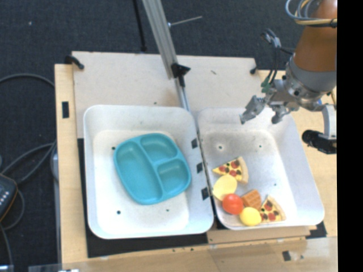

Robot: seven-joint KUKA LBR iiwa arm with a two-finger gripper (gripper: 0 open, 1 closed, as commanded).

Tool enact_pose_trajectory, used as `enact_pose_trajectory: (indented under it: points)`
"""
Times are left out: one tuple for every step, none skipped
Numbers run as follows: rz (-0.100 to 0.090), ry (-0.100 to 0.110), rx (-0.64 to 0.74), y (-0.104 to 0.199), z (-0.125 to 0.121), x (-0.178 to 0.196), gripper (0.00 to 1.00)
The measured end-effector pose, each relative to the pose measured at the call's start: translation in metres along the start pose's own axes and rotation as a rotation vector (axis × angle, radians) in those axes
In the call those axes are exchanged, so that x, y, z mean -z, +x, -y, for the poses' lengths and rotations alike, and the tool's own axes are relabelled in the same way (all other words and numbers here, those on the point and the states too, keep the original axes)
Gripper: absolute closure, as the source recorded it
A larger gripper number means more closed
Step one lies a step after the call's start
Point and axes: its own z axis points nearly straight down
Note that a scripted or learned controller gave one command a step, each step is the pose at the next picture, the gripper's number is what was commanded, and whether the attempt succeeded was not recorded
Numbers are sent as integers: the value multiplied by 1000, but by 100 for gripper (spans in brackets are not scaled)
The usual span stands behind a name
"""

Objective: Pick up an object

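Toy food [245, 193] lies clustered in the near part of the right bin [295, 146]: two pizza slices, a yellow piece, a red tomato, an orange block and a lemon. Left of it, a blue divided plate [152, 167] sits in the left bin [99, 135]. Over the right bin's far rim hangs the claw [264, 114], fingers apart, gripping nothing.
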Motion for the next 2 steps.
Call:
enact_pose_trajectory:
  points:
    - [0, 0, 0, 0, 0, 0, 0]
    - [0, 5, 0, 7, -5, -50, 0]
